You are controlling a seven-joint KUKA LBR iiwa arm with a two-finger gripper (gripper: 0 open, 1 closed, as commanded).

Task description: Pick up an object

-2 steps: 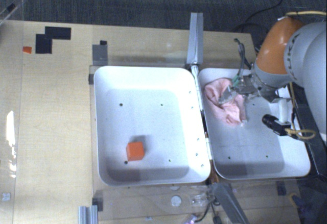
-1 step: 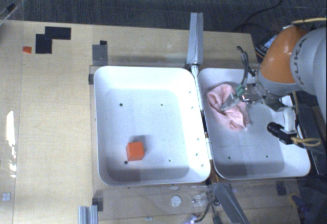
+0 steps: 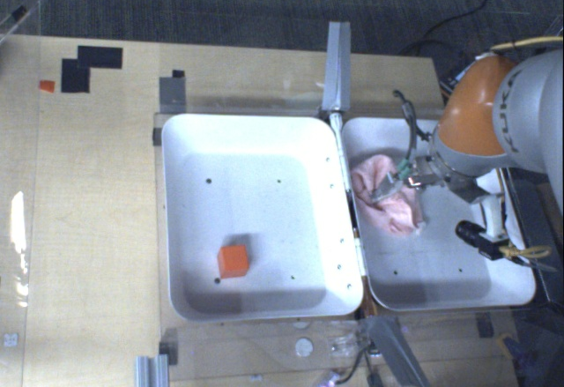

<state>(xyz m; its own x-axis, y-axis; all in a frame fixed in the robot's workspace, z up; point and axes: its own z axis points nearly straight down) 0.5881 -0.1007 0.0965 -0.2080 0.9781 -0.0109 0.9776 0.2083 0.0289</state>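
My end effector (image 3: 395,189) is down on the pink cloth (image 3: 385,194) in the right bin (image 3: 441,284); its opening I cannot tell. The soft folds could slip free as I lift. Far off sits the orange block (image 3: 233,261).

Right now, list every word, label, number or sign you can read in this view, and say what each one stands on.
None: nothing in this view reads as text.
The black block-shaped marks on the pale wooden bench are plain shapes, not letters.
The small orange cube shows no printing.
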